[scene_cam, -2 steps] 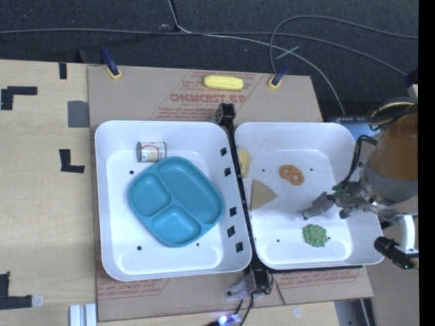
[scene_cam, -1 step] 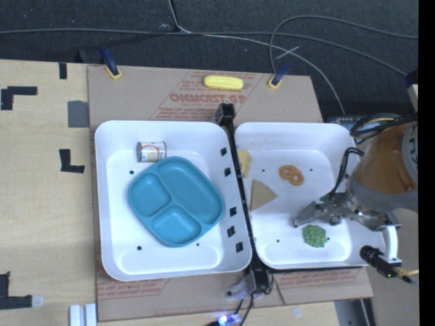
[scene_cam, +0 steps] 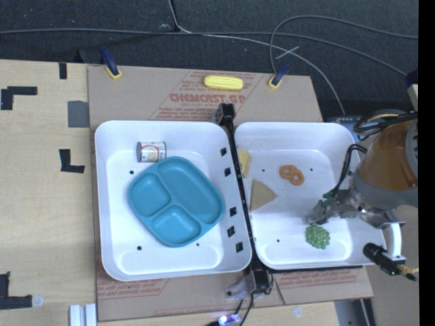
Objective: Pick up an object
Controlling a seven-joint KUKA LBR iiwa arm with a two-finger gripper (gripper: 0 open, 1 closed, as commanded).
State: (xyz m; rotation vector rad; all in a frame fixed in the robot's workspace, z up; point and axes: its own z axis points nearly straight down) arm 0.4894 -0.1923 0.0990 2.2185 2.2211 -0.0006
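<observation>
Because the gripper hangs just above and beside the green broccoli-like piece in the right bin, finger state indiscernible, descent risks missing or nudging it.

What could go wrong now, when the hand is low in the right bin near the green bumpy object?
1. The hand sits just above and left of the small green bumpy object, not clearly over it, so closing may catch nothing or push it aside.
2. That object lies close to the front wall of the right white bin; a push could trap it there.
3. Cables hang near the wrist and may snag the bin rim.
</observation>
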